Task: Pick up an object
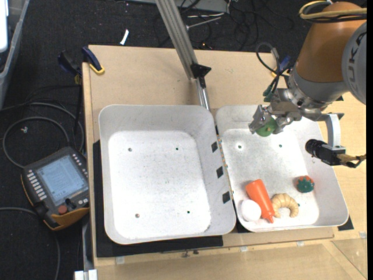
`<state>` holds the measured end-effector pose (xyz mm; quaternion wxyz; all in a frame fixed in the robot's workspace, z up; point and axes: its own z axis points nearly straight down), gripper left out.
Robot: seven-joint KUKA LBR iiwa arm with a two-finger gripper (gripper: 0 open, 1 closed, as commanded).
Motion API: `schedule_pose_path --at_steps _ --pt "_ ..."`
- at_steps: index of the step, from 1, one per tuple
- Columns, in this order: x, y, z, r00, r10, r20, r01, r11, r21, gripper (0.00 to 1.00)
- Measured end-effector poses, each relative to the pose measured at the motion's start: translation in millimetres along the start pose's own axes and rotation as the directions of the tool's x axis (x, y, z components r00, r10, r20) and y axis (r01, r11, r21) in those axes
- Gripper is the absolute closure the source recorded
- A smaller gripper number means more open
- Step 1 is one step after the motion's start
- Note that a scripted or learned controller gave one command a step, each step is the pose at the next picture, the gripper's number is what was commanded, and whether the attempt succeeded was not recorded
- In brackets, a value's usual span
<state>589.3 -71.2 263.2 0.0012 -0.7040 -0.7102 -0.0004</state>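
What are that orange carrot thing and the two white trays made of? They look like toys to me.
The orange carrot looks like moulded plastic: a smooth, evenly coloured skin with a slight sheen, so probably toy food. The two white bins, left and right, look like thin formed plastic with a matte, faintly speckled finish and rounded corners; painted metal can't be ruled out.

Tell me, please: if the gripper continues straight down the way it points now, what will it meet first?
The gripper points down over the upper part of the right bin, with a small green object at its tip. Below it looks like bare bin floor, so probably that first, though depth is unclear.
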Motion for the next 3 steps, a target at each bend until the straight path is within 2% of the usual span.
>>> schedule_pose_path --at_steps 1,3 --pt "60 -13 2 1.0 0.0 0.0 0.0 1.0 0.001 1.0" --pt "160 -36 33 1.0 0.0 0.001 0.0 1.0 0.002 1.0"
